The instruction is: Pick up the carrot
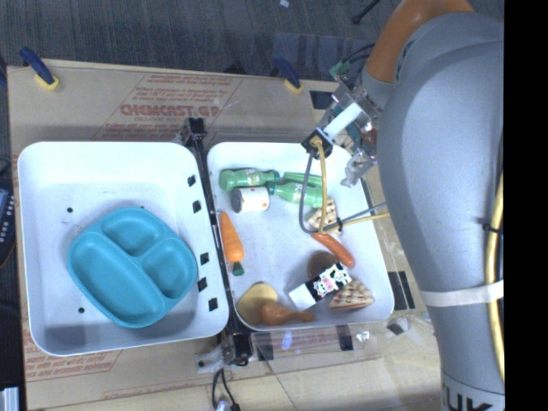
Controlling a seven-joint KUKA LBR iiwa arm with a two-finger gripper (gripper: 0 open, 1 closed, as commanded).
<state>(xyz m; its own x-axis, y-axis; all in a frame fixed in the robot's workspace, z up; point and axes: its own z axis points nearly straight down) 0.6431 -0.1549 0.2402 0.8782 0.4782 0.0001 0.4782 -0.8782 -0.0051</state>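
The carrot (231,241) is orange with a green stub at its near end. It lies lengthwise along the left wall of the right bin (282,154). My gripper (353,163) hangs over the bin's far right corner, well to the right of the carrot and apart from it. Nothing shows held in it. The grey arm fills the right side of the view and hides the bin's right rim.
The right bin also holds two green bottles (248,178), a white can (253,199), a pizza slice (323,217), a sausage (333,248), a cow-patterned piece (324,284), a waffle wedge (353,297) and a drumstick (267,307). A blue divided plate (130,266) lies in the left bin (51,165).
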